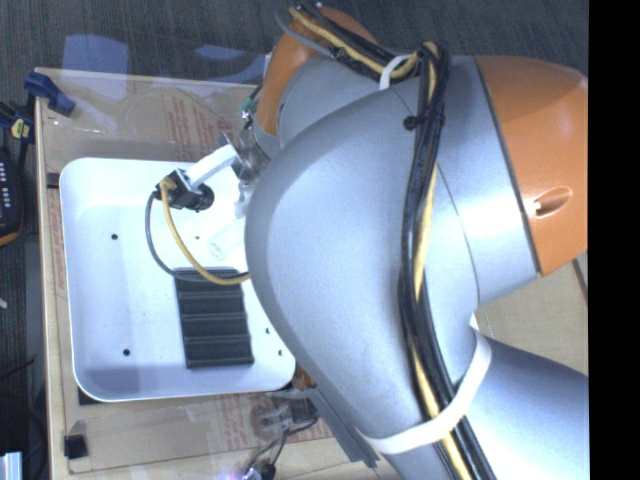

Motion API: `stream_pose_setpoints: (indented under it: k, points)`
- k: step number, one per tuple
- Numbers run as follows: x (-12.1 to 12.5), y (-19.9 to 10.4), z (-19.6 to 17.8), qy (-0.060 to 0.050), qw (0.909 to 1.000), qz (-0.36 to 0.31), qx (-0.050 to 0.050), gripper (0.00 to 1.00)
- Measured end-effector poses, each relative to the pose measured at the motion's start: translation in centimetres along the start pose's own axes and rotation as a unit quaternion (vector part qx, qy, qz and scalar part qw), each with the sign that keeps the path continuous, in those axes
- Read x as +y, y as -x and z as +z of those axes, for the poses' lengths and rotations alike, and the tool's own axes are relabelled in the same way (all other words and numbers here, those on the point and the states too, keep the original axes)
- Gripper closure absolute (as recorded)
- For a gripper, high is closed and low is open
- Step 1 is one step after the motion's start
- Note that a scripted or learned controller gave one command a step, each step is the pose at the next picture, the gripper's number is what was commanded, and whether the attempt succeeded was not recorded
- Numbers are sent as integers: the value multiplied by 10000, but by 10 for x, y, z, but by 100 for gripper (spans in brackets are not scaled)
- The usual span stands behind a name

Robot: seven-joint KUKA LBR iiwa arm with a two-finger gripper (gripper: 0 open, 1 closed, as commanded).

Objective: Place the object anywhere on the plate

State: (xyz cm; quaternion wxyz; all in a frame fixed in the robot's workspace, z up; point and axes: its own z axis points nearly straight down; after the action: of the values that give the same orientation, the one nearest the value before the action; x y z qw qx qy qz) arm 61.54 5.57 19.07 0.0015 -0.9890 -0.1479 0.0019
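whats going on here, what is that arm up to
A grey and orange robot arm reaches in from the right and hangs over a shallow white bin, covering much of it. A dark ribbed rectangular piece lies flat on the bin floor near the front wall. Above it, a cable loops from a small black fitting at the arm's end. The gripper is hidden by the arm's bulk, so whether anything is held cannot be told. No plate can be made out.
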Motion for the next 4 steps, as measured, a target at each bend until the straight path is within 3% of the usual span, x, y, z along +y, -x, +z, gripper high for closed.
stream_pose_setpoints:
  k: [1, 2, 3, 4]
  points:
    - [-74, -49, -61, 15, 9990, 446, 26, 100]
    - [3, -34, 1, 0, 9989, 459, -16, 100]
    - [-53, -48, -66, -3, 9949, -1013, -5, 100]
    - [-57, -50, -142, 2, 9810, -1942, 3, 100]
